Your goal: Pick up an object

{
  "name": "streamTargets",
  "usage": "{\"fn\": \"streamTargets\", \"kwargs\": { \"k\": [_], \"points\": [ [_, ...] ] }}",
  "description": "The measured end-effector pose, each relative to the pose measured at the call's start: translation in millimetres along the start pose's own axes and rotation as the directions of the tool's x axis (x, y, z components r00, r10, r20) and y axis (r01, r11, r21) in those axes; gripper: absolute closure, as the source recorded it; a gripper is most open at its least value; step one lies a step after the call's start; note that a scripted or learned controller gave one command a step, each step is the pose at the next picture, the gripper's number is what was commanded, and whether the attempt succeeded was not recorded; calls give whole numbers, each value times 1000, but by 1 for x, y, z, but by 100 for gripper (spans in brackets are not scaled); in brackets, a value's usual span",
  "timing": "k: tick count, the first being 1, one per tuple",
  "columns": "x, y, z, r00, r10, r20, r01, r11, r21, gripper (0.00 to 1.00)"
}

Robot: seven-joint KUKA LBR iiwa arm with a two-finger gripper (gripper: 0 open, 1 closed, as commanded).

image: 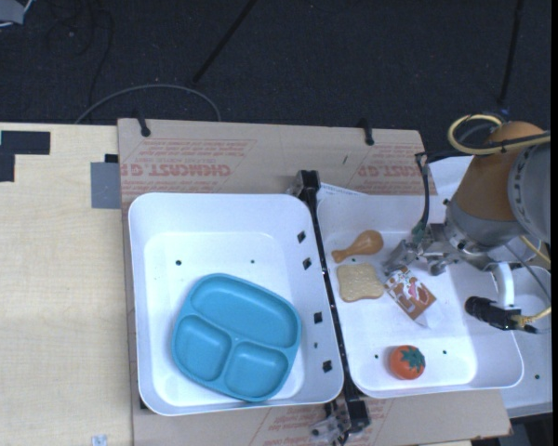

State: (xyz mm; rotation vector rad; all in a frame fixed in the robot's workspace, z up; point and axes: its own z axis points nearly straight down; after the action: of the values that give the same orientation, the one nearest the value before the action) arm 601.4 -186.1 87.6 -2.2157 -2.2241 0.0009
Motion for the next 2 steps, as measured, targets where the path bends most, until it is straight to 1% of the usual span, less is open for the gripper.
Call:
{"fn": "streamTargets", "kwargs": {
  "k": [1,2],
  "points": [
    [0,-1,-10,1000,-1,0,1,1000,2,100],
    [7,5,-57,1000,1,2,-1,1000,-4,100]
  ]
}}
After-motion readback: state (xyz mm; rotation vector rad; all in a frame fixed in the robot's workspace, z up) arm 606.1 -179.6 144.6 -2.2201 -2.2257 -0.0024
